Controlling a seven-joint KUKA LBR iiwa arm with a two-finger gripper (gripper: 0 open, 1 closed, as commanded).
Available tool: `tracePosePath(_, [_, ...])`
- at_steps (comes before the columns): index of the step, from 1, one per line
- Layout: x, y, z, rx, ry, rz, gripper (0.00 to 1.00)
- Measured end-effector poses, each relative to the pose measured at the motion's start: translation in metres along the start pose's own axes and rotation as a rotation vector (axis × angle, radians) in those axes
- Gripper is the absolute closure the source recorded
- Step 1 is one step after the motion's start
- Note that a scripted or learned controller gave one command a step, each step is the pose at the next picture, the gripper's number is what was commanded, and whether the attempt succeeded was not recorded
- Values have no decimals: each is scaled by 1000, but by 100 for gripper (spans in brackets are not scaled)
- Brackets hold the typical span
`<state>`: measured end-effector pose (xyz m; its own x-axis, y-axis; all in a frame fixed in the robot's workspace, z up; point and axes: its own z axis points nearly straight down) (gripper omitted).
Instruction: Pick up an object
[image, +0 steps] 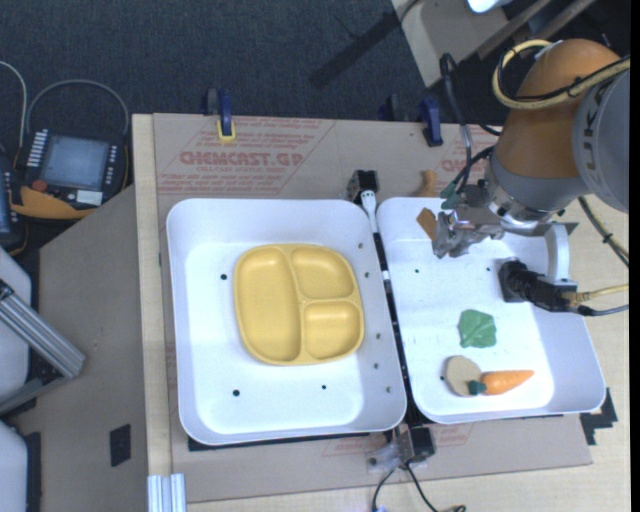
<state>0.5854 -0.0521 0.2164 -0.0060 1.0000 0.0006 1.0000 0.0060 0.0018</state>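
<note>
Gripper (455, 240) low over the rear left corner of the right bin (430, 310), pointed down at the bin floor. From this angle it could not be told whether the gripper was released or clenched, and nothing could be seen held in it. A small brown piece (427, 222) lay just beside the gripper, on its left; contact between the 2 could not be judged.

Farther toward the front of the same bin lay 3 more candidates: a green piece (477, 328) near the middle, and at the front edge a tan disc (461, 375) touching a carrot (505, 381). All 3 rested on the bin floor, well apart from the gripper.

The left bin (200, 300) held a yellow tray (298, 302) with 3 compartments.

Progress, as judged: approach made, no object lifted; grasp and raise were left to do.

Legible text: "CHEMCAST GP" in red on the brown surface (250, 160) behind the left bin; smaller print beneath it was too fine to read.
</note>
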Motion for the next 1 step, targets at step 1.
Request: tracePosePath(1, [53,12,-12,-2,1,-1,100])
